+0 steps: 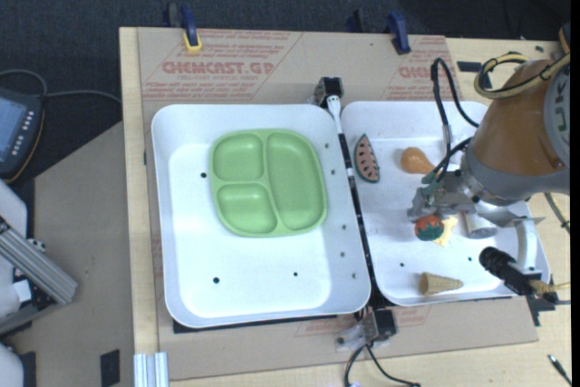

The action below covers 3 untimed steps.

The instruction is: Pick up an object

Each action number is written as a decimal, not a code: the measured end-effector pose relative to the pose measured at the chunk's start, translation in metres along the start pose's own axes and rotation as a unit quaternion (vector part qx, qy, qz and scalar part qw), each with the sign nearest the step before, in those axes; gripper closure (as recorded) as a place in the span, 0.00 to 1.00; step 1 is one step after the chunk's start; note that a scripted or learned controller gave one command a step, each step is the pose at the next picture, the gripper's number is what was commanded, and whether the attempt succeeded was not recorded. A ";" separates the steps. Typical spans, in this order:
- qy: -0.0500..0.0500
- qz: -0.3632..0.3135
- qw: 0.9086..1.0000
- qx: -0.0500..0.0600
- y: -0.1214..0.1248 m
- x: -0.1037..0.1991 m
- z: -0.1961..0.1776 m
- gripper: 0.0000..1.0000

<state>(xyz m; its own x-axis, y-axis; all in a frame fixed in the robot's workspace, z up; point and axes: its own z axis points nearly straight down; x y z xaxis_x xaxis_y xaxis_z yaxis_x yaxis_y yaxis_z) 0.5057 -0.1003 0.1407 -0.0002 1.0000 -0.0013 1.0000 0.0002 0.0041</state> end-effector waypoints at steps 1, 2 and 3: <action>0.000 -0.001 1.000 -0.001 -0.002 0.002 -0.063 1.00; 0.000 -0.001 1.000 0.000 0.000 0.002 -0.086 1.00; 0.001 -0.003 1.000 0.000 0.039 0.049 -0.092 1.00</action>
<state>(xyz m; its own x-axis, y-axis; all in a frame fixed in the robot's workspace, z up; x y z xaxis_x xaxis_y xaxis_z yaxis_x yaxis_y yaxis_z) 0.5444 -0.0515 0.2324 -0.0066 1.0000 0.0005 1.0000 0.0066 0.0050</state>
